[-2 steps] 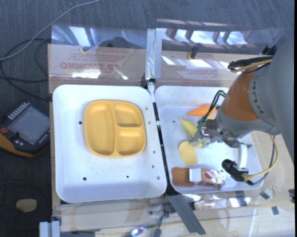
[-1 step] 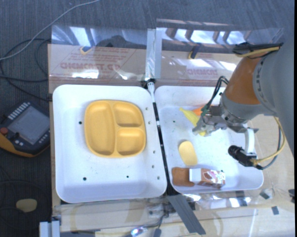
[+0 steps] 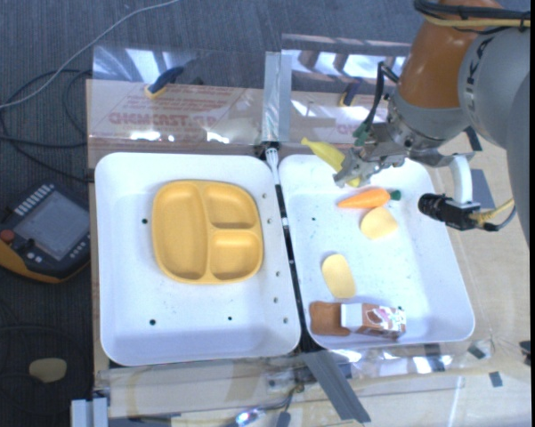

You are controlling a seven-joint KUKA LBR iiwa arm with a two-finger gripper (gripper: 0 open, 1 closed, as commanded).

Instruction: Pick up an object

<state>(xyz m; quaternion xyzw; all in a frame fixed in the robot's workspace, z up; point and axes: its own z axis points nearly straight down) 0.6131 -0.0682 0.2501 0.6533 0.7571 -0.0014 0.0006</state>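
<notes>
The gripper (image 3: 354, 174) is hanging low over the far edge of the right bin (image 3: 445, 265), just beside a toy carrot (image 3: 365, 198) that is lying below its tip, and close to a yellow banana (image 3: 325, 152) resting near the bin's far left corner. Whether the jaws are parted or closed cannot be told from this slanted view, and nothing is showing between them.

The carrot looks like the nearest candidate; to take it well, the arm would be wise to centre over its thick middle, straddle it across its narrow width, and descend fully before closing.

Elsewhere in the right bin, a pale yellow piece (image 3: 379, 224) and another oval one (image 3: 338, 276) are sitting toward the middle, with a brown packaged item (image 3: 356, 319) along the near edge. The left bin (image 3: 125, 310) is carrying a yellow divided tray (image 3: 206, 231). A teach pendant (image 3: 36, 234) and cables are lying on the dark carpet beyond the bench's left edge.
</notes>
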